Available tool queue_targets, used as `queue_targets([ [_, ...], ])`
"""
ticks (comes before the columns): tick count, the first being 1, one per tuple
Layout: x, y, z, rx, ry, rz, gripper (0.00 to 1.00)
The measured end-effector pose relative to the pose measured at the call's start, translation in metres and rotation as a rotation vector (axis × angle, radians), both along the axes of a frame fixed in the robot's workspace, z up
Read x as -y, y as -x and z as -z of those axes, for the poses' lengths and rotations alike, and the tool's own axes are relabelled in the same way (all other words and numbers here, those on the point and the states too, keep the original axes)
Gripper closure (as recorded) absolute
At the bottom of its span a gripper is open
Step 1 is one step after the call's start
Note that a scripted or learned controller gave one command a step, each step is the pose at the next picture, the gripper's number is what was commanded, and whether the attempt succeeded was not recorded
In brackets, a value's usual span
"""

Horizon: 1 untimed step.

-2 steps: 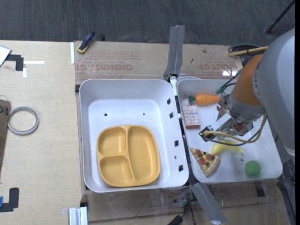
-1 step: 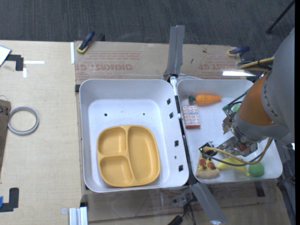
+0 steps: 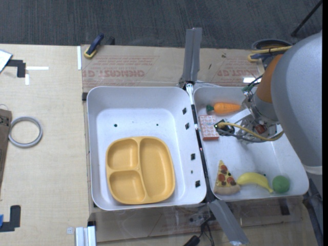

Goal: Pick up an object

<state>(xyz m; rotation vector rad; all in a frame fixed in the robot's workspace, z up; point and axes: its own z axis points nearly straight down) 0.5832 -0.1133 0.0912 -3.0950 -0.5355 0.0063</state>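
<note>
I'm reaching in from 3 o'clock, my grey arm (image 3: 307,101) looming over the right bin (image 3: 266,158), orange band (image 3: 263,86) showing just above the wrist. My gripper (image 3: 251,131) hangs low over the middle of that bin, a touch toward 1 o'clock. Is it released or clenched? From up here I cannot tell, and I see nothing held in it.

Candidates all around me. A carrot (image 3: 226,107) lies at 11 o'clock from the bin's centre, near the far wall. A small red-and-white box (image 3: 207,127) sits at 9 o'clock, against the left wall. Down at 7 o'clock there's a pizza slice (image 3: 226,179), and just beside it, at 6 o'clock, a banana (image 3: 255,180), its tip next to a green ball (image 3: 280,183) at 5 o'clock. All three are lined up along the near wall, well apart from my gripper.

Over in the left bin (image 3: 133,111), a yellow divided plate (image 3: 140,169) lies flat toward 6 o'clock. Out on the bench at 9 o'clock sits a roll of tape (image 3: 24,131).
</note>
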Motion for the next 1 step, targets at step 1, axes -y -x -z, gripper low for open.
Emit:
queue_targets([
  [1,-0.0400,-0.0272,-0.1004,0.001,0.001,0.063,1.00],
])
